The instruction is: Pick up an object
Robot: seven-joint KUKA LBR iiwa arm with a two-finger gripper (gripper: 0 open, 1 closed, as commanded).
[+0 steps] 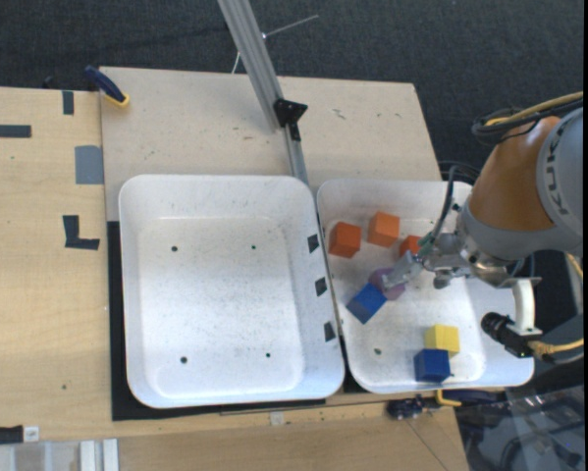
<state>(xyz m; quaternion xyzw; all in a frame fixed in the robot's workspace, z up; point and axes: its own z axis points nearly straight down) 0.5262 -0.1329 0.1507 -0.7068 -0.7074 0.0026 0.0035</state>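
Small purple-grey object (390, 281) lying on the floor of the right bin (470, 366), near the middle, touching or all but touching the tip of the gripper (418, 264). Looks the likeliest target, though which object the program means cannot be told. Not lifted: resting on the bin floor as far as can be judged, with nothing clearly seen between the fingers. State of the gripper impossible to tell here, the tip being small and blurred against the object and the red piece (409, 246) beside it.

Just below and left of the target, a blue block (366, 304), tilted. Toward the far edge of the bin, two orange cubes (345, 239) (383, 229) side by side. Near the bin's near right corner, a yellow block (443, 339) touching a darker blue block (432, 365).

Arm (514, 189) reaching in over the right rim, wrist low over the bin. Left bin (136, 263) alongside, rims meeting at the middle.

Judged progress: approach made, tool down at the object; grasp unconfirmed, lift not yet done. Crowding from the red piece and blue block a likely risk to a clean hold.
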